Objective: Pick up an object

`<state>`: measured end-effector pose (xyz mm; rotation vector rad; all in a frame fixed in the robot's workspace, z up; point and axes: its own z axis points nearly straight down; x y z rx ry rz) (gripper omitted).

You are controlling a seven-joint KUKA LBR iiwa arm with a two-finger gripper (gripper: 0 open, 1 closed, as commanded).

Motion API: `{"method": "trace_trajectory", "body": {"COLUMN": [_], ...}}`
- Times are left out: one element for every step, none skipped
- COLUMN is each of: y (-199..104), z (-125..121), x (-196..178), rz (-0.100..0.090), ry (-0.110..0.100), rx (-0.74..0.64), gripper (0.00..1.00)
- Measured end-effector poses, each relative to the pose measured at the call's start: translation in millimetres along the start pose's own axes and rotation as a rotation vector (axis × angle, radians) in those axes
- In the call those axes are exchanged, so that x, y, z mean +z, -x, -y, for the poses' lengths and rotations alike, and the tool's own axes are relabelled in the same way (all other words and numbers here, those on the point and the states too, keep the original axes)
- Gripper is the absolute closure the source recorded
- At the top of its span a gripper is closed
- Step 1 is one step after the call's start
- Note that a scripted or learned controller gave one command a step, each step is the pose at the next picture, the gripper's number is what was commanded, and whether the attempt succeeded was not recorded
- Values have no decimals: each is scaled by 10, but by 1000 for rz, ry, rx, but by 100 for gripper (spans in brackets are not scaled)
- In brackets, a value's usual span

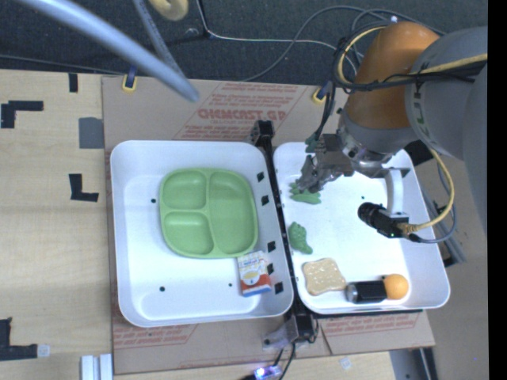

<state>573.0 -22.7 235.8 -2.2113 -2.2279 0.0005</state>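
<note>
My gripper (311, 179) reaches down into the right bin (432, 252), near its far left side. Its fingertips sit right over a green leafy piece (306, 195) that lies on the bin floor. The fingers are dark and blur together, so their spacing is unclear. A second green piece (299, 237) lies lower, by the bin's left wall. A slice of toast (323, 275) rests near the front left corner. Beside it lies a black object with an orange end (378, 289).
The left bin (135, 291) holds a green divided plate (210, 212) and a small white and red carton (253, 274) near its front right. A black cylinder on a cable (380, 218) hangs from the arm over the right bin.
</note>
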Motion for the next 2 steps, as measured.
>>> {"method": "trace_trajectory", "body": {"y": [-577, -1110], "z": [98, 138], "x": [131, 36], "rz": [0, 0], "ry": [-1, 1], "rx": [1, 0], "gripper": [100, 100]}}
